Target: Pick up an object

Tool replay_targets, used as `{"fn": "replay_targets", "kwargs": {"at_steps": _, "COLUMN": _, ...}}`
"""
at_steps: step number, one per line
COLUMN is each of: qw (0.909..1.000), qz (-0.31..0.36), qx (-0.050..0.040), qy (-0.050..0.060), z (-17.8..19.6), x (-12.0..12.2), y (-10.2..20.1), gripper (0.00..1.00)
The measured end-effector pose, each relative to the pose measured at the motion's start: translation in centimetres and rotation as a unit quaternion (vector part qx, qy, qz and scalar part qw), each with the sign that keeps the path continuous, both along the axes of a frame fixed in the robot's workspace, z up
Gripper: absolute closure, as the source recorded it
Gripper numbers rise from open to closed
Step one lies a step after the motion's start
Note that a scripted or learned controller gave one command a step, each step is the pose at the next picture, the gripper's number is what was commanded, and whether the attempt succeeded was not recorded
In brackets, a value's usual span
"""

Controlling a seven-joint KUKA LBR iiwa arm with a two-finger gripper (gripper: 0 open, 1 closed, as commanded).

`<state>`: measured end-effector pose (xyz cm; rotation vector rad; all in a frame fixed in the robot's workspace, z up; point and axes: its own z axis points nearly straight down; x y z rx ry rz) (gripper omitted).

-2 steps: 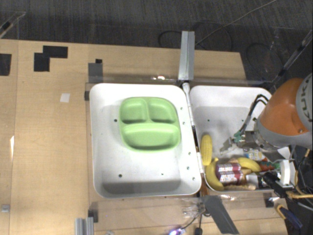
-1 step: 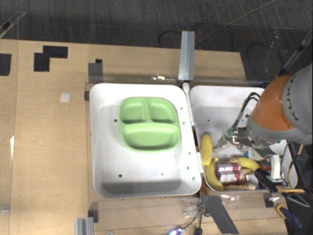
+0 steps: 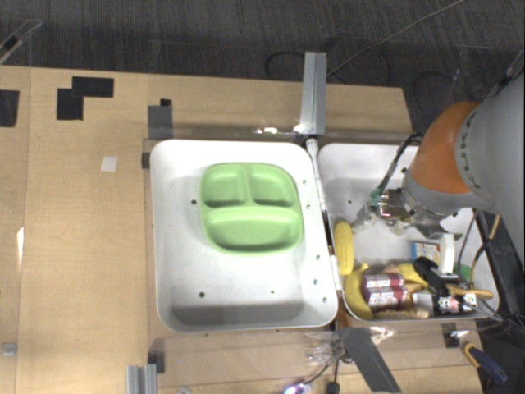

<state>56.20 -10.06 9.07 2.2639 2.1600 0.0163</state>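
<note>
Two shallow white bins sit side by side on the pale wooden bench (image 3: 74,245), and the right bin (image 3: 349,167) serves as the landmark here. Along its near edge lies a crowded heap: one yellow banana (image 3: 354,295), smooth and curved, hugs the near left corner, and one small can with a dark red and white label (image 3: 384,290) lies on its side just right of that curve. Right of the can is a clutter of small dark and white items (image 3: 443,290) that are too jumbled to count or name with any confidence. A second yellow piece (image 3: 344,247), oblong and smooth, rests against the bin's left wall just beyond the banana.

Left of the right bin, touching it along a shared rim, the left bin (image 3: 176,294) holds one light green plastic tray (image 3: 250,206) with rounded corners and three compartments, two small ones on the far side and one wide one nearer.

Over the middle of the right bin hangs the end effector (image 3: 384,209), a compact metal part with wiring, below the arm's orange band (image 3: 439,158) and grey casing; whether its fingers are spread or pressed together cannot be told. Beyond both bins, one upright grey metal post (image 3: 313,93) rises at the far end of their shared rim.
</note>
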Motion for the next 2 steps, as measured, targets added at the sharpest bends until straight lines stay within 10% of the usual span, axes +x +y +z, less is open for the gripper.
{"fn": "replay_targets", "kwargs": {"at_steps": 2, "qw": 0.9990, "qz": -0.045, "qx": 0.0008, "qy": 0.005, "z": 11.8, "x": 6.1, "y": -2.1, "gripper": 0.00}}
